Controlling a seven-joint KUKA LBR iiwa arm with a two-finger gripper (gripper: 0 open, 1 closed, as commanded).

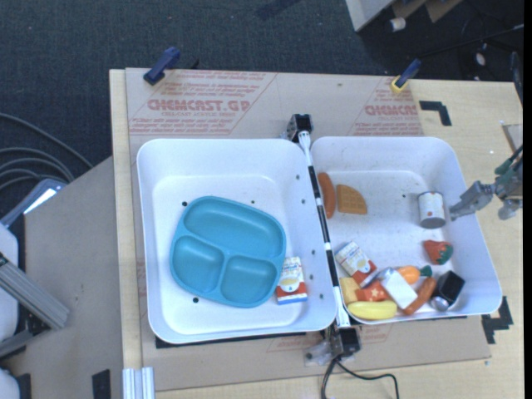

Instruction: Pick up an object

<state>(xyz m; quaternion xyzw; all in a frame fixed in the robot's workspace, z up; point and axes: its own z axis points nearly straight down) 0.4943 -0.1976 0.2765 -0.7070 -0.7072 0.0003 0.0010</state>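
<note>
Objects for picking lie in the right bin [465,173], most of them heaped in its near corner: a banana [371,310], a small white carton [355,258], a white block [400,288] over orange and red pieces, and a black item [450,288] by the right wall. Apart from the heap lie a silver can [431,209] on its side, a strawberry [437,251], a tan bread piece [351,199] and a sausage [327,194] along the divider.

The gripper [467,201] enters low from the right, at the bin's right rim, just beside the silver can. No object sits between its fingers; whether the jaws stand wide or narrow, I cannot tell, as the tip is small and blurred.

Judgement: the step in hand is the approach to a grasp, and the can is the nearest candidate. To do it well, the fingers should straddle the can across its round body, squarely over the middle, since a cylinder on its side may roll away from a glancing touch.

Clearances: the can has open floor to its left and toward the far wall, so a push that way meets nothing. The right wall is close behind the gripper, leaving little room to reposition. The strawberry lies near on the near side. The left bin [158,223] holds a blue divided tray [226,250] and a small carton [291,277].
</note>
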